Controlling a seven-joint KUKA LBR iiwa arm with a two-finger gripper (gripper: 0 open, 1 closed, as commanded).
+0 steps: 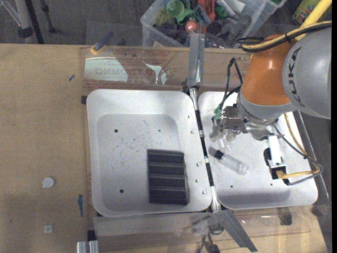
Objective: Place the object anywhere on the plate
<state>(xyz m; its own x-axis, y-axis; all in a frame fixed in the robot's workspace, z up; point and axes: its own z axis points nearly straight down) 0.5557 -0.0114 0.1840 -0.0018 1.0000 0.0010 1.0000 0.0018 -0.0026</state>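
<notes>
Over the right bin (295, 196), gripper (227, 124) hovering, finger state impossible to tell; small clear vial (228, 160) lying just below it, long axis slanting down-right; dark ridged plate (167, 176) well apart leftward, in left bin (105, 109)

arm (284, 73) over right bin (300, 194) | clear vial (229, 160) (lying flat) | dark ridged plate (167, 176) in left bin (100, 141)
</notes>
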